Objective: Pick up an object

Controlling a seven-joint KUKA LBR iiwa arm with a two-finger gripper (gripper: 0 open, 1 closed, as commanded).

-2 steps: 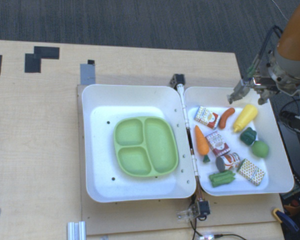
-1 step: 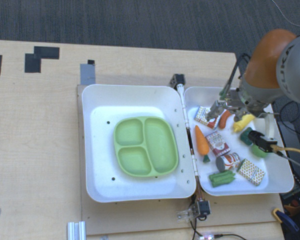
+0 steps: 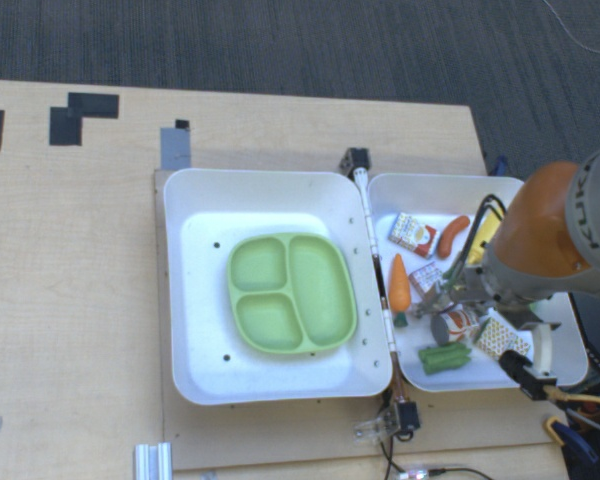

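The right bin (image 3: pixel 420 376) holds toy food: an orange carrot (image 3: pixel 399 282) near its left wall, a small red-and-white carton (image 3: pixel 412 233) toward the back, a red sausage (image 3: pixel 452 235) beside it, a green vegetable piece (image 3: pixel 445 357) at the front and a patterned packet (image 3: pixel 504 340) to the right. My gripper (image 3: pixel 442 306) hangs low over the middle of this bin, between the carrot and the green piece, above a cluster of small items. Nothing clearly shows between its fingers.
The left bin (image 3: pixel 195 268) bears a green three-compartment plate (image 3: pixel 292 293). The arm with its orange band (image 3: pixel 542 230) covers the right bin's right half. A divider bar (image 3: pixel 370 238) runs between the bins. Cables lie at the bench's front right.
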